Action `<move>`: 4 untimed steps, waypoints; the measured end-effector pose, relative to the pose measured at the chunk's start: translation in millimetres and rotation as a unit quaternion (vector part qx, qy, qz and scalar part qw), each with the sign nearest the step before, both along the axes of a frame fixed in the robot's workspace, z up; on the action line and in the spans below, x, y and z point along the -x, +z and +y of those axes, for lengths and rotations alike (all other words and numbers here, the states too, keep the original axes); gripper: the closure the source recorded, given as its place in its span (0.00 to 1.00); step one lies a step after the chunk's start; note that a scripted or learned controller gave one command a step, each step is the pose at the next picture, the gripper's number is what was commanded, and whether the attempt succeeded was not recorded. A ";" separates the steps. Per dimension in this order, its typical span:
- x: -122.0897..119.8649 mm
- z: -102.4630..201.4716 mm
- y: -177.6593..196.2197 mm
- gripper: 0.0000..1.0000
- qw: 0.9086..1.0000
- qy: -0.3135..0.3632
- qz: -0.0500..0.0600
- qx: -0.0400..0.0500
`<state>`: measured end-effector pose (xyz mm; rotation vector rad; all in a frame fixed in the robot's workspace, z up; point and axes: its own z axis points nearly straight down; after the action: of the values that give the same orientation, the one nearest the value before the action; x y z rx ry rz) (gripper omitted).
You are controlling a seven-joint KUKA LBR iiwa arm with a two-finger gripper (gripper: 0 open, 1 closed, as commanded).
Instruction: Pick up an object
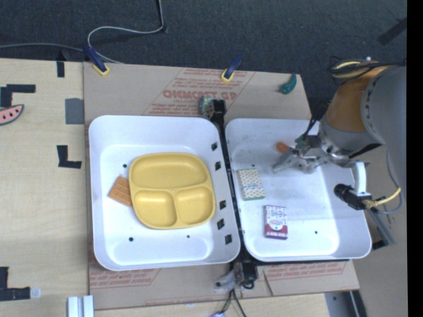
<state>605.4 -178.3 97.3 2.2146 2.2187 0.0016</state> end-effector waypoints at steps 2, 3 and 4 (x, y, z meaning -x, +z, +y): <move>-53.3 25.2 -0.9 1.00 1.000 0.001 0.001 0.000; -52.6 25.2 -2.0 0.00 1.000 0.001 0.002 0.000; -52.6 25.3 7.6 1.00 1.000 0.001 0.003 0.001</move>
<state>658.0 -153.0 105.0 2.2139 2.2231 -0.0061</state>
